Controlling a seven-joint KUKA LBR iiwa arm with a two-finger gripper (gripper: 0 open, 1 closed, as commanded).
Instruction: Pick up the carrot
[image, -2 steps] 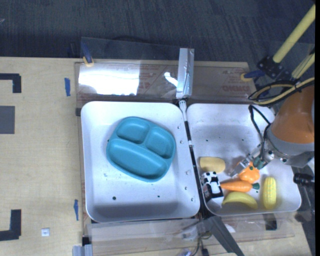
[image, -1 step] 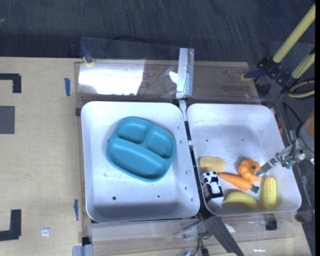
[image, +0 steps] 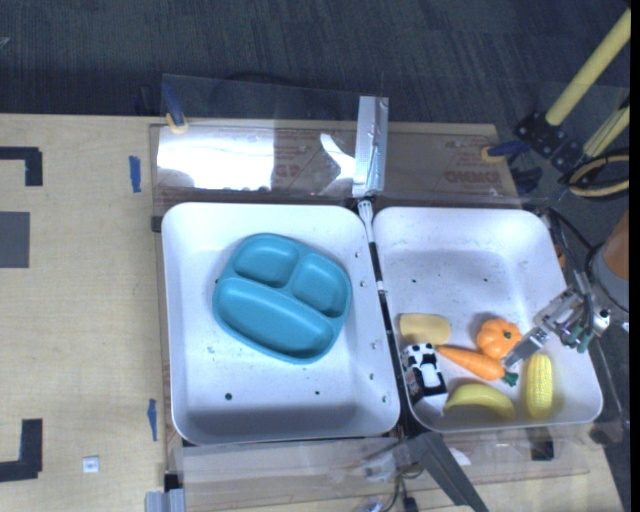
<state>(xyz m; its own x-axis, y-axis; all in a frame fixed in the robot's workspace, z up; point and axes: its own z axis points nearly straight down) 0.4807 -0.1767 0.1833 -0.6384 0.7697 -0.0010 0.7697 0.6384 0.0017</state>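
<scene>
The carrot (image: 470, 362) is orange with a green end and lies slanted on the floor of the right bin (image: 450, 250), its green end pointing right. My gripper (image: 523, 346) reaches in from the right edge, low over the bin. Its tip sits just right of an orange pumpkin-like toy (image: 496, 336) and just above the carrot's green end. Nothing shows between it and the carrot, and I cannot tell whether it touches either one.
Around the carrot lie a corn cob (image: 539, 385), a banana (image: 478, 400), a pale yellow chunk (image: 425, 326) and a black-and-white toy (image: 425, 370). The left bin (image: 190, 300) holds a blue divided plate (image: 283, 296).
</scene>
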